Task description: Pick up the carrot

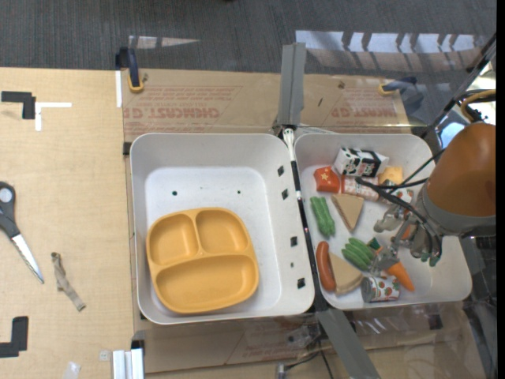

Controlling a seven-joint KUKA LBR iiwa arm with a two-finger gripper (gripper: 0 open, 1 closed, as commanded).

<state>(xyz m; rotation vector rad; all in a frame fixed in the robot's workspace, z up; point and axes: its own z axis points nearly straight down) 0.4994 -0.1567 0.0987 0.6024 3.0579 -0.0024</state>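
Two shallow white bins sat side by side on the bench (63,180). The left bin (158,152) held a yellow divided plate (203,259) with three compartments, lying toward the bin's near-left part. The right bin (450,287) held a scatter of toy foods. Against its far wall lay a small black-and-white carton (357,163), with a red piece (327,180) just left of it and a yellow piece (390,175) just right. A green pod (323,215) lay near the bin's left wall, beside a tan wedge (348,210). Nearer the camera, a red sausage (323,265) lay along the left wall, touching a second tan wedge (344,273); a cluster of green pods (360,252) lay just right of it. A small printed box (382,289) stood at the near edge.

The carrot (402,275) — orange, lying tilted — rested in the near-right part of the right bin, just right of the printed box and touching or almost touching it. The arm (467,172), its orange band uppermost, reached in from the right over the bin. The end effector (402,239) hung just above the carrot, on its far side; whether its jaws were open or closed could not be told, nor was any object seen between them.

On the bench at far left lay a pair of scissors (14,231) and a scrap of brown material (67,283).
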